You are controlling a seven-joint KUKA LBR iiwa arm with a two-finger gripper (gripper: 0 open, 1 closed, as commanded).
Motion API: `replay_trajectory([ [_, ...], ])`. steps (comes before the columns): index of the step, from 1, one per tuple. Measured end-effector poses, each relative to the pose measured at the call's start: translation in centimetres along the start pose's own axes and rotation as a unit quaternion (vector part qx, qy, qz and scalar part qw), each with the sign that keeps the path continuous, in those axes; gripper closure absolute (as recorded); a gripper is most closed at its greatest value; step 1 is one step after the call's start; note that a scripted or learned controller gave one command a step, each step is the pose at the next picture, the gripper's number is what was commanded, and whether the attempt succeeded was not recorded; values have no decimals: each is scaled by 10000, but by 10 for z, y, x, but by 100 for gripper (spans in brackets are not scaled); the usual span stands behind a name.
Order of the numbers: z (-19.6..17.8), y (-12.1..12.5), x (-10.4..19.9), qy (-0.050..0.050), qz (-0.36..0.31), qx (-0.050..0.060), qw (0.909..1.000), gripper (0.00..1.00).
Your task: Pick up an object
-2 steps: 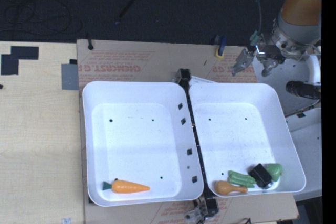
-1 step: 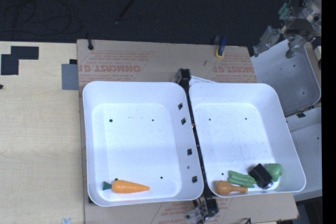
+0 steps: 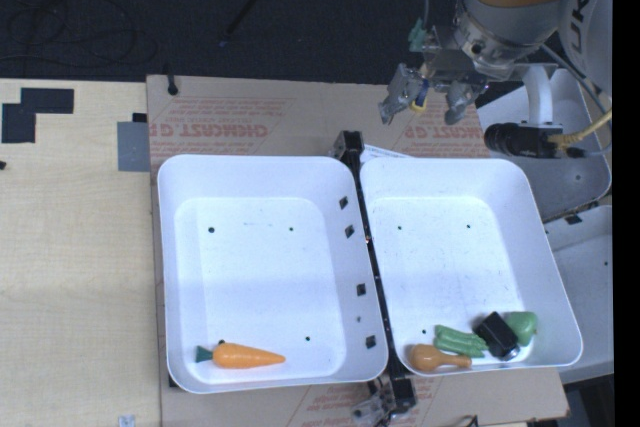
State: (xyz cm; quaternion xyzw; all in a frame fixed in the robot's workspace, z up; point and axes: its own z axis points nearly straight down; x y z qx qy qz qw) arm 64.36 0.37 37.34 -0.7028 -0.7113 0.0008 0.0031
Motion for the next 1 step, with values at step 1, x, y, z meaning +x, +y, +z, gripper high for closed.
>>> replay_trajectory([
  [1, -98, -31, -61, -25, 76, -45, 10000, 0],
])
